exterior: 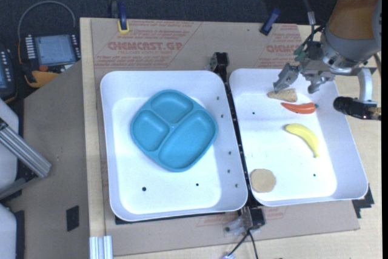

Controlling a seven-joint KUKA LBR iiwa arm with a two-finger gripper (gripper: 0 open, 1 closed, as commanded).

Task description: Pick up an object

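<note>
A blue three-compartment plastic plate (174, 129) lay in the left white bin (115, 148) on the counter, well left of the yellow banana (304, 137) in the right white bin (339, 185). Below and left of the banana sat a round tan cookie (263, 180). Above the banana lay a red chili pepper (299, 107) and, beyond it, a tan flat piece (283, 94), over which the pincer (301, 80) hung released, fingers spread and grasping nothing.

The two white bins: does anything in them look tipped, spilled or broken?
Nothing stands out. The blue divided plate lies flat in the left bin, turned at an angle. In the right bin, the banana, red pepper, round cookie and tan piece under the gripper lie apart and whole.
</note>
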